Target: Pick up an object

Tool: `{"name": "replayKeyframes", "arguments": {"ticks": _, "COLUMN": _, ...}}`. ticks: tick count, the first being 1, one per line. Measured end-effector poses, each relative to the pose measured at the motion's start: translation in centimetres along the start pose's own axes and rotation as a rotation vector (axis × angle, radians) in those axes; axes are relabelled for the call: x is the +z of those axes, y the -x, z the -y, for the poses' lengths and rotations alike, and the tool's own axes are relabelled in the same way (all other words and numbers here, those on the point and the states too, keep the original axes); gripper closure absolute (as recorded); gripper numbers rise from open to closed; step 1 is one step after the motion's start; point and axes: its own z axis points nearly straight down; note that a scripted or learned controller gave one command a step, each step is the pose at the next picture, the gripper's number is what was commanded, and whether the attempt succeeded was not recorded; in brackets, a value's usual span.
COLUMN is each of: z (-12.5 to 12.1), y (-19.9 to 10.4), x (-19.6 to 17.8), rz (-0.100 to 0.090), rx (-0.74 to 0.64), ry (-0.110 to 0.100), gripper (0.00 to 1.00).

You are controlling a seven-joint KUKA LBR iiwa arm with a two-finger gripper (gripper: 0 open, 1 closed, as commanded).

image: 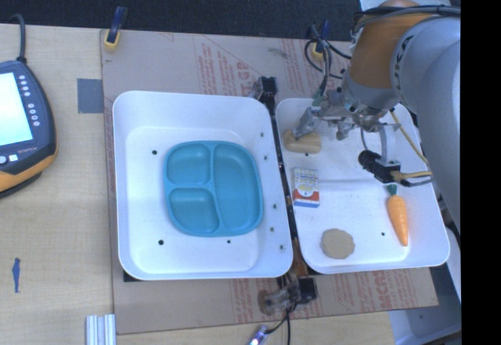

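The gripper hangs over the bread at the right bin's far left corner. I cannot tell its state. Next, I judge, comes lowering onto the bread.

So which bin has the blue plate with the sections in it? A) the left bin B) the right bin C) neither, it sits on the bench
A: the blue divided plate lies flat in the left bin, while the carrot lies in the right bin.
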Motion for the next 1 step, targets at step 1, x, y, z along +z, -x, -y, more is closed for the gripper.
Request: {"name": "replayKeyframes", "arguments": {"ticks": 1, "z": 0.15, "y": 0.55, "x": 1.25, "rz": 0.002, "rx": 0.004, "ry": -0.003, "gripper": 0.0}}
